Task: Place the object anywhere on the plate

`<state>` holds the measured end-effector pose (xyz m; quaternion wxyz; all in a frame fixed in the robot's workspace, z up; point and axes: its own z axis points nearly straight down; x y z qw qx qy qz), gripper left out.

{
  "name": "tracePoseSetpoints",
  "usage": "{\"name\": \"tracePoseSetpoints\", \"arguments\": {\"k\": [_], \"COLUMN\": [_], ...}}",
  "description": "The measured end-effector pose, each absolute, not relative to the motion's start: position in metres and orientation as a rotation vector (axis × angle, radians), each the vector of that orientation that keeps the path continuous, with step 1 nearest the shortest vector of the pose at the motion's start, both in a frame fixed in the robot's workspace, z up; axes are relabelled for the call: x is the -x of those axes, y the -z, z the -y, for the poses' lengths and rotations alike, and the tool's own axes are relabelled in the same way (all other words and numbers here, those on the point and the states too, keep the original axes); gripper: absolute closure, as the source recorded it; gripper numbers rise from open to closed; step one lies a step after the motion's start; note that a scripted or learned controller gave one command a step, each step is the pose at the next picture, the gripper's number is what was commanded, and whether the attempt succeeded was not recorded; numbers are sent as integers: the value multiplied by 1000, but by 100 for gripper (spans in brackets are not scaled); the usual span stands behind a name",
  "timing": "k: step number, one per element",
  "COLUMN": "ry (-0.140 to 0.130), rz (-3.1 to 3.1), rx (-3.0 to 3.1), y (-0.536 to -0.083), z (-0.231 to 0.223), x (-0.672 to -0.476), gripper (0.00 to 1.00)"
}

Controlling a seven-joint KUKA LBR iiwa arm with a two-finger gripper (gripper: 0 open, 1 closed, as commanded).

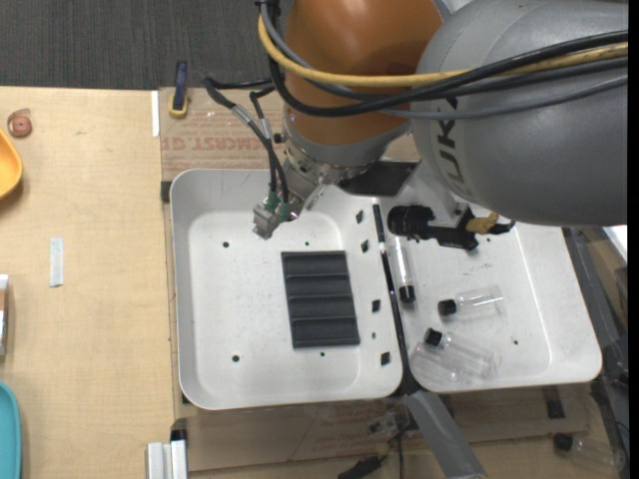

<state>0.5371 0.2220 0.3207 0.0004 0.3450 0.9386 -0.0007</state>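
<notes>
Orange-banded grey arm [399,78] looms over both bins, its gripper [268,218] above the left bin [200,347]; whether it grips anything cannot be told. Just below lies a black ridged plate [319,299], while clear plastic bottles [469,305] rest in the right bin [559,347]
</notes>
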Motion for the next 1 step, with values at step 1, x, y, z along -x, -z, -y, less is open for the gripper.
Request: {"name": "tracePoseSetpoints", "arguments": {"k": [1], "ry": [3], "rz": [-3059], "rx": [-719], "y": [-261], "z": [-220], "x": [-569], "gripper": [100]}}
